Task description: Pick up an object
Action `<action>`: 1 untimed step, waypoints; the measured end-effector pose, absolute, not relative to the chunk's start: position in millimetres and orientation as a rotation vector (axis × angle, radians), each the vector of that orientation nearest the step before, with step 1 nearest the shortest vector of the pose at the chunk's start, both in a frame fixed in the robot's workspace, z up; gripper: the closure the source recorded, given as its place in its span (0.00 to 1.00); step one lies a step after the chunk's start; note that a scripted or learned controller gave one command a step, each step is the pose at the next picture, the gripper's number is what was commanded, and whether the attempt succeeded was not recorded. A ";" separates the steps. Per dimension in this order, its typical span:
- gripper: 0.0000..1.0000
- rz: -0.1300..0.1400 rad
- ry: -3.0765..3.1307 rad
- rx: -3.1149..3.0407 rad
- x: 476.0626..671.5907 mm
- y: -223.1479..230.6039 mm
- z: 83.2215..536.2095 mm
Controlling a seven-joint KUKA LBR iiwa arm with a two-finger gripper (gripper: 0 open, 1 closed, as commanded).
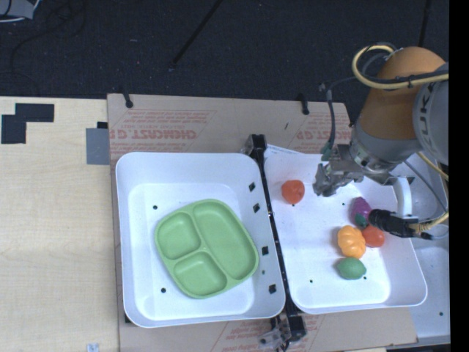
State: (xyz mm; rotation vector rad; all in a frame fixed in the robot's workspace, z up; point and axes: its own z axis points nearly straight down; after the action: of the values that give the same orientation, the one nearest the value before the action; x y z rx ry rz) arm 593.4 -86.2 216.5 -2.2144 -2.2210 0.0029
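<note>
Toy foods [351, 241] fill the right bin [308, 288]; end effector [326, 184] grip perhaps empty, unclear; left bin [135, 189] holds green tray [205, 248].

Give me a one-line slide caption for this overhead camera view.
Pincer hovers over the right bin near an orange-red fruit; a green divided plate lies in the left bin.

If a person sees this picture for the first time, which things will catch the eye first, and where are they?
The green divided plate stands out, lying alone in the left bin. Next come the small bright toys in the right bin: an orange-red one apart near the divider, and a purple, orange, red and green one clustered near the right side. The gripper hangs above that bin's far part.
</note>
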 end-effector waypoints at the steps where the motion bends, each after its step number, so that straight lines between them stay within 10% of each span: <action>1: 1.00 0.005 -2.220 -2.214 573.1 -41.0 208.4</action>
State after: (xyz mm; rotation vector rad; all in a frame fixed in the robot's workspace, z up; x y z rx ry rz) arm 573.1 -41.0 208.4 -2.2141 -2.2204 0.0048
